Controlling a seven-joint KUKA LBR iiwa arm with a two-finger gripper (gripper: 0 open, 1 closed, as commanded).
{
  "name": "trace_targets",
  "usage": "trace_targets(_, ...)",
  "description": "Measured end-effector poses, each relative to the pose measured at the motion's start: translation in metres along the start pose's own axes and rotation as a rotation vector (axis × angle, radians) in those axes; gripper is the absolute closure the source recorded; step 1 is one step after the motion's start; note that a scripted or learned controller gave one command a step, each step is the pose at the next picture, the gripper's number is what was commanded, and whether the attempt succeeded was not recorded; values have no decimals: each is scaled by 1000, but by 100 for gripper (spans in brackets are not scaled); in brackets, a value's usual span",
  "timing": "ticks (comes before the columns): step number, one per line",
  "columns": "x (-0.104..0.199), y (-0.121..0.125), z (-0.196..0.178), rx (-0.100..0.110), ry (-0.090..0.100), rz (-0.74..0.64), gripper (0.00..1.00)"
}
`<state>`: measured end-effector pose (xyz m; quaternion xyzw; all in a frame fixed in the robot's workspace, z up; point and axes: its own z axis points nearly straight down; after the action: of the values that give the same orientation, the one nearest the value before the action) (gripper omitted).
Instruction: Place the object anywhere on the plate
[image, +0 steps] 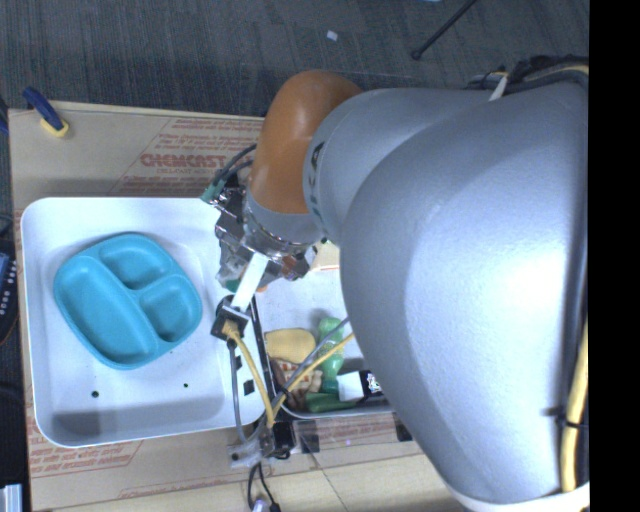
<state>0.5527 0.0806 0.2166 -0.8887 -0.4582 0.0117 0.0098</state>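
Your arm hides most of the right bin; the items there are only partly seen.

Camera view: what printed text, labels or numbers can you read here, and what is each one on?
"CHEMCAST": red print on the brown sheet beneath the bins, above the left bin.
Smaller red lines around that word and along the sheet's lower edge: too blurred to read.
White marks on the dark item in the right bin, near the arm: too small to read.
The blue plate carries no text.
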Motion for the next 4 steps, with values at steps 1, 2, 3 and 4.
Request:
trace_targets(1, 29, -24, 32, -18, 12, 716, 100)
trace_targets(2, 13, 27, -15, -19, 17, 719, 100)
trace_targets(3, -4, 26, 5, -15, 10, 725, 100)
trace_targets(4, 29, 74, 18, -16, 14, 739, 100)
